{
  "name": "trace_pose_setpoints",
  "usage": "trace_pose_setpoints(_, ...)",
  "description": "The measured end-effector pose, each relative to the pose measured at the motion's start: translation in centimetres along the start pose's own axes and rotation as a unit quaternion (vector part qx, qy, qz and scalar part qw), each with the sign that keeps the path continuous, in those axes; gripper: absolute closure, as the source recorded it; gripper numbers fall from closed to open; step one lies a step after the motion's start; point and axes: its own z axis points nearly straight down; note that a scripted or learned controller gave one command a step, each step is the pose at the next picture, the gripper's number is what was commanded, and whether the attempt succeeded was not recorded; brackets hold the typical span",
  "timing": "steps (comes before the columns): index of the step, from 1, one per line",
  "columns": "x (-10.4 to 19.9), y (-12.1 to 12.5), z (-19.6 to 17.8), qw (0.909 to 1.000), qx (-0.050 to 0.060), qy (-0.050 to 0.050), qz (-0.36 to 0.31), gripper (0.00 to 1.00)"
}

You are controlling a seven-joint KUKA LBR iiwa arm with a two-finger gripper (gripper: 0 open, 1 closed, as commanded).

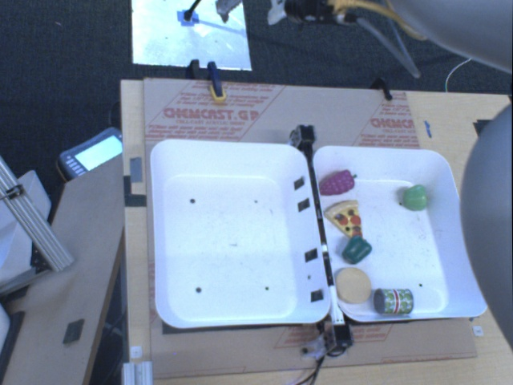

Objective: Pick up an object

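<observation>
Right bin [449, 175]: pizza slice [348, 218], tip toward the lower right; can [393, 301] on its side, long axis left-right; purple grapes [337, 183], green ball [414, 198], round biscuit [353, 285]. Gripper [255, 5] above the bench's far edge; its state cannot be told.

Left bin [224, 239]: white floor bare from wall to wall, open to approach from above. Right bin [425, 247]: six obstacles — purple grapes [337, 183], pizza slice [347, 218], dark green piece [357, 251] and tan disc [352, 284] in a column just beside the shared divider [319, 223], a can [393, 301] lying near the front wall beside the disc, and a light green object [414, 197] towards the far right corner. Free floor lies in the right bin's centre and right half between these — though the blurred grey arm [489, 215] overhangs its right edge.
</observation>
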Motion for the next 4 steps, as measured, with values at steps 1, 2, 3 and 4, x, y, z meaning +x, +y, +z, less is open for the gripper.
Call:
trace_pose_setpoints(1, 0.0, 0.0, -1.2, 1.0, -0.001, 0.0, -0.002, 1.0)
trace_pose_setpoints(2, 0.0, 0.0, -1.1, 1.0, -0.001, 0.0, -0.002, 0.0)
trace_pose_setpoints(3, 0.1, 0.0, -2.3, 1.0, -0.002, 0.001, -0.003, 1.0)
trace_pose_setpoints(4, 0.1, 0.0, -2.2, 1.0, -0.002, 0.0, -0.004, 0.0)
